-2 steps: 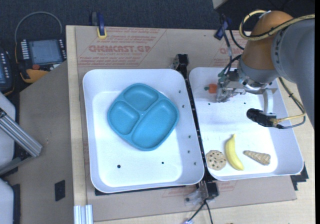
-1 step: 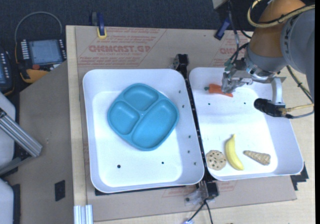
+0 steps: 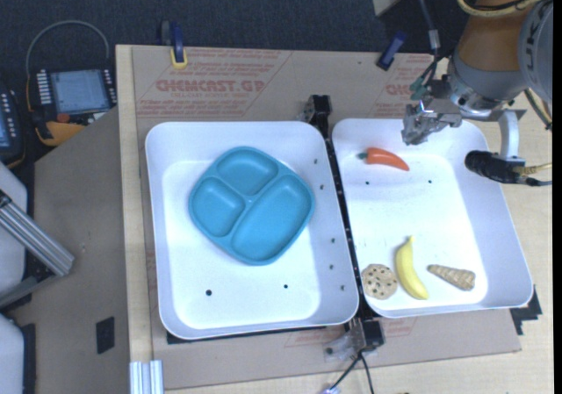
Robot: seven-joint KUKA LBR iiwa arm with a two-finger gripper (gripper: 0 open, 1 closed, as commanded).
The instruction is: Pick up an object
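Tool (image 3: 420, 131) poised just above toy carrot (image 3: 385, 158) in right bin (image 3: 492, 234), likely lining up grasp; grip state cannot tell. Banana (image 3: 409, 269) well below carrot, untouched.

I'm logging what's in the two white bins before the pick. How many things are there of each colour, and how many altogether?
Blue: 1, the blue divided plastic plate in the left bin.
Orange: 1, the orange toy carrot.
Yellow: 1, the yellow toy banana.
Tan or brown: 2, the round speckled cookie and the ridged tan cone.
Total: 5, with 4 of them in the right bin.
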